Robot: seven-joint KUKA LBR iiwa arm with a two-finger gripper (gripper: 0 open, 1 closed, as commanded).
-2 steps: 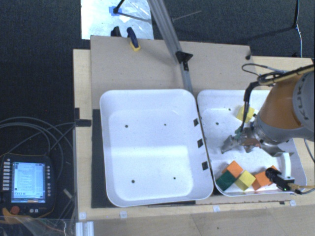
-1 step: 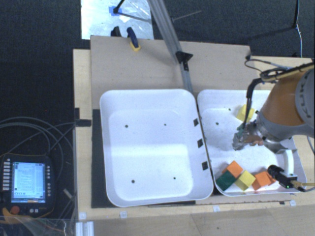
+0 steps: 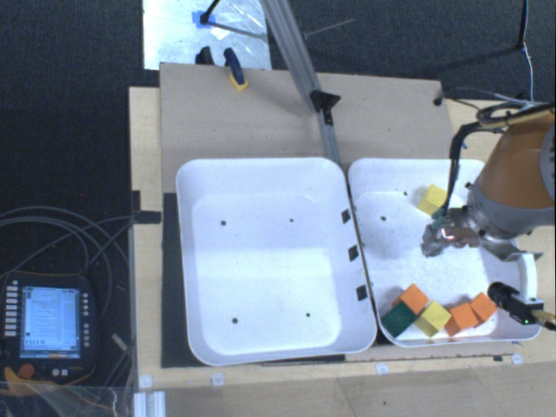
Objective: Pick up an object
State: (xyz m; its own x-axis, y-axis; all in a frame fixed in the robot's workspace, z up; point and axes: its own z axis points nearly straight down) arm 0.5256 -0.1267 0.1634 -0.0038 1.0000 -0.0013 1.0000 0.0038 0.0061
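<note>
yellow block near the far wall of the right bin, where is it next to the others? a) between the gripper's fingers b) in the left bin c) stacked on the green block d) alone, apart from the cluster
d: the yellow block lies by itself near the right bin's far wall, while the green block and the orange ones sit clustered at the near edge, and the gripper is beside it, not around it.

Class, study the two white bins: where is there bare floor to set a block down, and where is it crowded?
The left bin offers bare floor from wall to wall. In the right bin, bare floor lies beside the divider, left of the gripper. Its lower edge is crowded: green block, orange blocks, yellow block.
</note>
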